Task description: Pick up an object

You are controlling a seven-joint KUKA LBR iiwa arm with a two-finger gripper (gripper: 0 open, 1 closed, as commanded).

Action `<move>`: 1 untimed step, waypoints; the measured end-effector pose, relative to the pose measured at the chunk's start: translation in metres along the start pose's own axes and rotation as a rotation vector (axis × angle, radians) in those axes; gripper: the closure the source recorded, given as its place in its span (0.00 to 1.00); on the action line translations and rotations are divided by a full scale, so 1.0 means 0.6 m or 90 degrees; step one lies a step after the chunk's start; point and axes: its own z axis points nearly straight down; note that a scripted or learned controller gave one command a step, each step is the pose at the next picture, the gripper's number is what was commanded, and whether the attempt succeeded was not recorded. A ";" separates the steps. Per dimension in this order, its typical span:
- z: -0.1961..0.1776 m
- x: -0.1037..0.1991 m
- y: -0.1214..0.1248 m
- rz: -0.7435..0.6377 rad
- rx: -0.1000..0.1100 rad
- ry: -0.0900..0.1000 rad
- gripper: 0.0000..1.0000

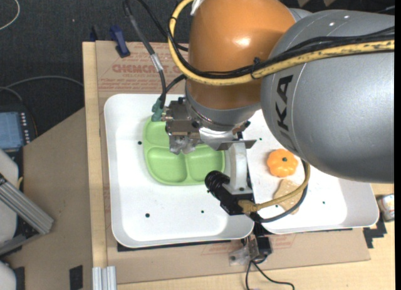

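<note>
Arm (pixel 301 76): grey with an orange band, reaching in from the right and covering much of both bins. Gripper (pixel 182 141): seen low over the left bin (pixel 125 176), directly above the green tray; whether anything is held cannot be told.

Green tray (pixel 164 157): divided into compartments, lying flat in the left bin, its upper right part hidden under the wrist.

Orange pumpkin-shaped item (pixel 282 163): placed in the right bin (pixel 338 210), near the dividing edge. Tan flat piece (pixel 286 190): lying just below it.
</note>
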 end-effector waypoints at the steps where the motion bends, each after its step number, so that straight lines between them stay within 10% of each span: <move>1: -0.335 -0.009 0.005 0.005 -0.008 0.002 1.00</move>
